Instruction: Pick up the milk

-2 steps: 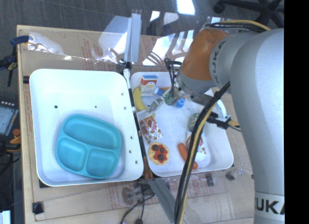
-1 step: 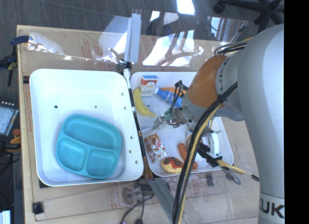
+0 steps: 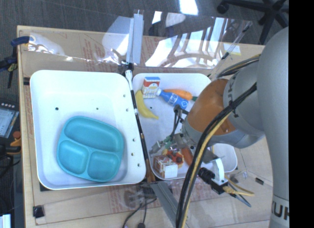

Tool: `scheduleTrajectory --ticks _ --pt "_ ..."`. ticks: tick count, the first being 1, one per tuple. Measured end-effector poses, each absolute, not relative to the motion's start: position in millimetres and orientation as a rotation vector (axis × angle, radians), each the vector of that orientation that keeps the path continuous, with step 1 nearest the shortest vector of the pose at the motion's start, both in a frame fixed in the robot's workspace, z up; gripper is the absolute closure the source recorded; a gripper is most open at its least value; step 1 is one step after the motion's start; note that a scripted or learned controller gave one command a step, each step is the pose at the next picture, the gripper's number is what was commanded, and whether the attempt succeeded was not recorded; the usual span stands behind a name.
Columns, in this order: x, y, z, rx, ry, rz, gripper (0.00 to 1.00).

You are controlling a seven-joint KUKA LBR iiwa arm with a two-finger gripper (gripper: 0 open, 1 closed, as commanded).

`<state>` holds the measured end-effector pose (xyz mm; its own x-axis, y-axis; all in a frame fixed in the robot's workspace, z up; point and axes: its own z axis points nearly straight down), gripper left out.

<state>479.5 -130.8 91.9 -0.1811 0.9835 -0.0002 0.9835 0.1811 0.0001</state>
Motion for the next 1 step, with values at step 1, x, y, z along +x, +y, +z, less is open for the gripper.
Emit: scheduleTrajectory --ticks 1 --pt "476.3 -150.5 91.8 2.715 1.584 -0.001 0.0"
